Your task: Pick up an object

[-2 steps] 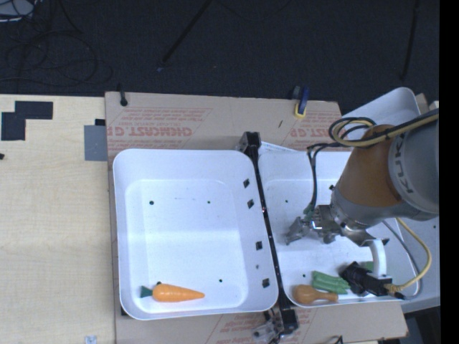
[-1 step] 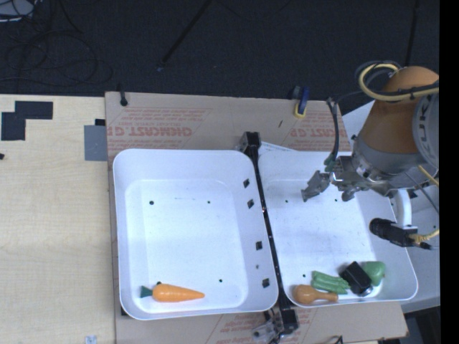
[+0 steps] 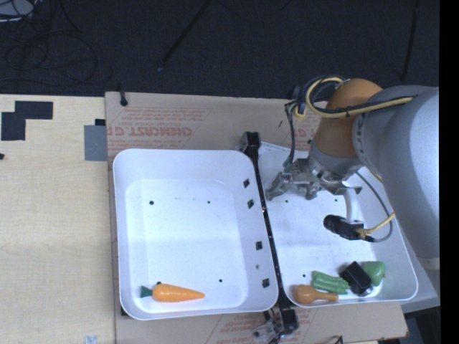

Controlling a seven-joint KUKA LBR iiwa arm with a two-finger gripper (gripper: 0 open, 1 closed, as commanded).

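Note:
My gripper (image 3: 292,190) hangs over the upper left part of the right bin (image 3: 401,292), close to the divider between the bins. It is open, with nothing between its fingers. Far below it, along that bin's near edge, lie a tan pear-shaped toy (image 3: 314,294), a green pod (image 3: 330,282), a black block (image 3: 356,277) and a green piece (image 3: 374,269). An orange carrot (image 3: 176,293) with a green top lies in the near left corner of the left bin (image 3: 122,192).
The grey arm (image 3: 401,156) covers the right bin's upper right side. A black cable end (image 3: 343,226) dangles from it above the bin floor. Cardboard (image 3: 179,124) lies under the bins, on a wooden bench (image 3: 50,228).

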